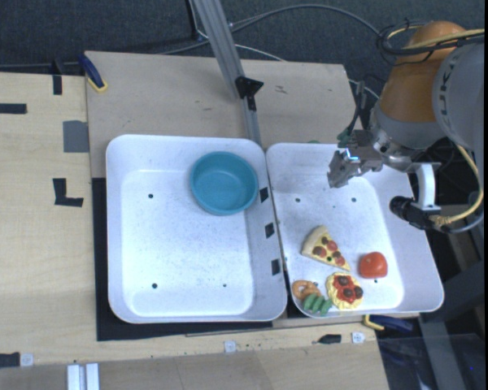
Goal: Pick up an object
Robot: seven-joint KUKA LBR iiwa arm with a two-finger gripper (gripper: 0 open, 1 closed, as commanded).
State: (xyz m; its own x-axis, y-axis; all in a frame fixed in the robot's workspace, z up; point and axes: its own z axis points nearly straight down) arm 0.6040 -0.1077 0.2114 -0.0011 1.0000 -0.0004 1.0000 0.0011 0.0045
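Hovering over upper part of right bin [407,295], gripper [340,171] w/ nothing visible in it; can't tell how far open. Pizza slice [324,248], tomato [373,264], pretzel [304,288] sit lower right. Blue bowl [223,183] in left bin [130,299].

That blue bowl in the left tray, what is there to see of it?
The blue bowl is round, a plain teal blue, and looks like smooth plastic. It stands upright, open side up, with nothing visible inside. It sits on the floor of the left white bin, near the far right corner, close to the wall shared with the other bin. The gripper is well apart from it.
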